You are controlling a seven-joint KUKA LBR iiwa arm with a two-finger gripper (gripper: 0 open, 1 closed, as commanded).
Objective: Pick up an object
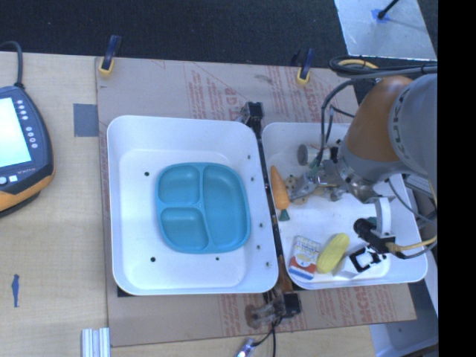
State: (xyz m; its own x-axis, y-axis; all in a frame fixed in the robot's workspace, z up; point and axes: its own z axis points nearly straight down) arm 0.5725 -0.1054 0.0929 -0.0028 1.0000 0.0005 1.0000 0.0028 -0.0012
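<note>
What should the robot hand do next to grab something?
Probably dip down a little onto the carrot. The hand hovers in the right bin just beside it, nothing visibly held, and the carrot lies apart from the corn.

I see smooth white plastic bins (123, 199), a glossy blue plastic plate (202, 207), a matt wood-grain bench (52, 259) and brown cardboard (186, 88) beneath.

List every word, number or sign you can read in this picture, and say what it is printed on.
None can be read.
Cardboard sheet: red print, too faint.
Small carton in right bin: label blurred.
Handheld pendant: screen and buttons too small.
</note>
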